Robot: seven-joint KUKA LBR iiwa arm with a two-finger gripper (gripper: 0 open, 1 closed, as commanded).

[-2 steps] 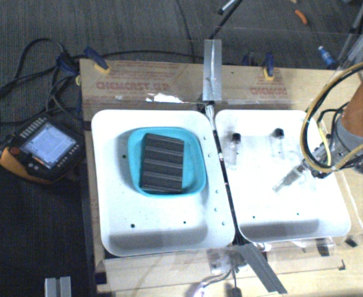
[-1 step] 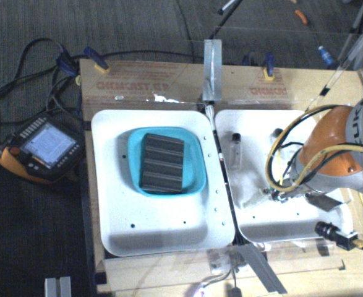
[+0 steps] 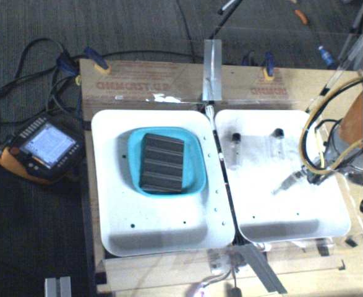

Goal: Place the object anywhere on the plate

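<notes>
Since the dark ribbed block [image 3: 162, 163] already lies flat on the teal plate [image 3: 195, 166] in the left bin [image 3: 107, 184], you may judge placement done, with the gripper [image 3: 287, 184] over the right bin [image 3: 329, 218], carrying nothing, needing only withdrawal.
</notes>
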